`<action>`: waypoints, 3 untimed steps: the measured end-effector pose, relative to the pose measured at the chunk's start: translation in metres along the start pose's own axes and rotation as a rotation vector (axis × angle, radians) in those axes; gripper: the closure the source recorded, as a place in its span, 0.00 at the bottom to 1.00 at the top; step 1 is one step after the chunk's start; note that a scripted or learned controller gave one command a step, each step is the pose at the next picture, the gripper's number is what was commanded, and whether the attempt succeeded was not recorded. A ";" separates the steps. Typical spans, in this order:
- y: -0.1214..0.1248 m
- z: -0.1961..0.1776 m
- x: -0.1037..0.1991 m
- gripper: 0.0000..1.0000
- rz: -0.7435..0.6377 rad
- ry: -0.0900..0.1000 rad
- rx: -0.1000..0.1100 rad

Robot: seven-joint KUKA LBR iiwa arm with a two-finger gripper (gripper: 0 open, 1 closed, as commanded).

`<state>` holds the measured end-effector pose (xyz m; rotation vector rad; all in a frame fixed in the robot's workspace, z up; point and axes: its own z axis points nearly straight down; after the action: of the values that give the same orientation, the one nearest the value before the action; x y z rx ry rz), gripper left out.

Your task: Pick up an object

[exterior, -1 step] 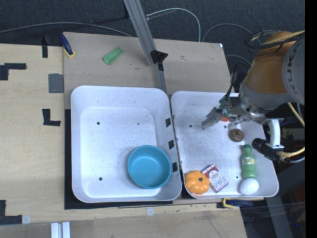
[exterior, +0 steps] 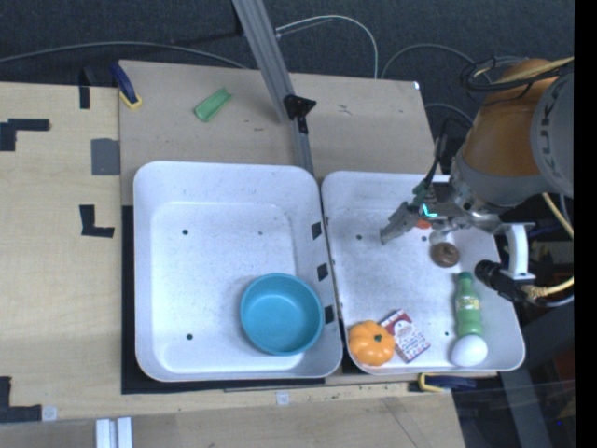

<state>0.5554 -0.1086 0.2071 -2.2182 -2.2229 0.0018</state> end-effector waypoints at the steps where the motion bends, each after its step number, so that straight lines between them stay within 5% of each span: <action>1: 0.003 0.050 -0.008 0.00 0.002 0.000 0.005; 2: 0.001 0.111 -0.016 0.00 0.002 0.000 0.007; 3: 0.000 0.118 -0.015 0.00 0.001 -0.001 0.000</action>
<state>0.5557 -0.1239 0.0887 -2.2196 -2.2221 0.0030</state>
